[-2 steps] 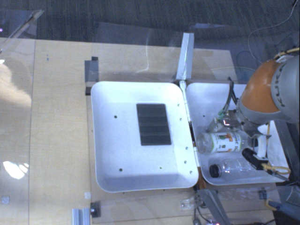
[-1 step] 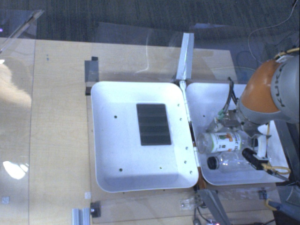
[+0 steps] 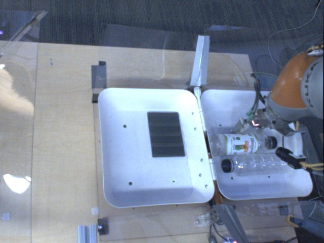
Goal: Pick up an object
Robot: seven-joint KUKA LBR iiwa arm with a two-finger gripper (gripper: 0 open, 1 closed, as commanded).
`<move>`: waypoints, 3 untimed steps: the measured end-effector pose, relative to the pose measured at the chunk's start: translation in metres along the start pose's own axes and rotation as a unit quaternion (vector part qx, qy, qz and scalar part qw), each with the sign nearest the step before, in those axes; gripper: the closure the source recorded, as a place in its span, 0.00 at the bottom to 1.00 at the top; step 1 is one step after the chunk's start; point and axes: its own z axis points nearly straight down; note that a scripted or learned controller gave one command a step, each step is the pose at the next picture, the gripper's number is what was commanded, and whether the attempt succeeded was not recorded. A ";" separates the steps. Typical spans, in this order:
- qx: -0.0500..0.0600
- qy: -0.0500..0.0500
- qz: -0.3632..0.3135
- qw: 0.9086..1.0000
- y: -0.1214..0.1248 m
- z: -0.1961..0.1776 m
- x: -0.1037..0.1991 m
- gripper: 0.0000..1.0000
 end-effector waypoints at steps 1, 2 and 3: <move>-0.002 0.002 -0.142 0.990 -0.015 -0.002 0.075 0.00; -0.001 0.001 -0.154 0.988 0.031 0.000 0.071 0.00; 0.003 0.002 -0.088 0.996 -0.041 -0.058 0.054 0.00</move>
